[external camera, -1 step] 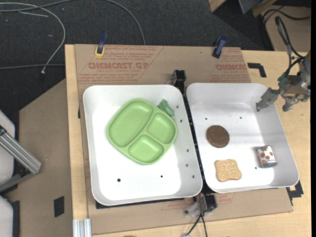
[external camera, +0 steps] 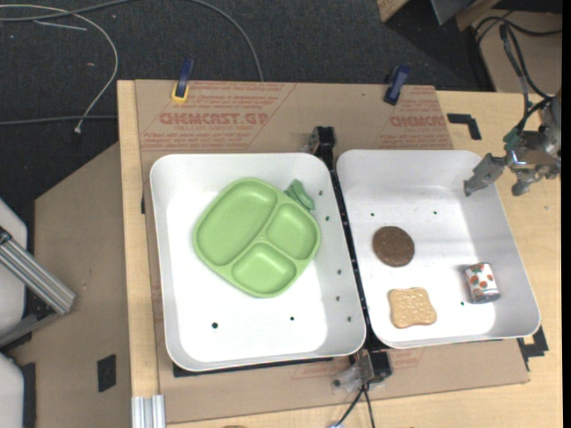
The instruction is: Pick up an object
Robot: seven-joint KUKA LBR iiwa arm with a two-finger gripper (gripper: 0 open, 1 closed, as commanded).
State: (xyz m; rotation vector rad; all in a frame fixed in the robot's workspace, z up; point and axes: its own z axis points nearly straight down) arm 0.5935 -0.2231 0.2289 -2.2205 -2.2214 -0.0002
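Note:
The right bin (external camera: 419, 185) holds three things: a round brown cookie (external camera: 393, 246) near its middle, a tan square cracker (external camera: 411, 308) near the front, and a small white packet with red spots (external camera: 481, 283) by the right wall. My gripper (external camera: 500, 178) hovers over the bin's far right corner, well away from all three. Its fingers are spread open with nothing between them.
In the left bin (external camera: 178, 310), a green divided plate (external camera: 257, 236) lies tilted, with a small dark green piece (external camera: 302, 194) at its far right edge. Blue clamps (external camera: 184, 78) (external camera: 396, 84) grip the back of the board. Cables run across the dark floor behind.

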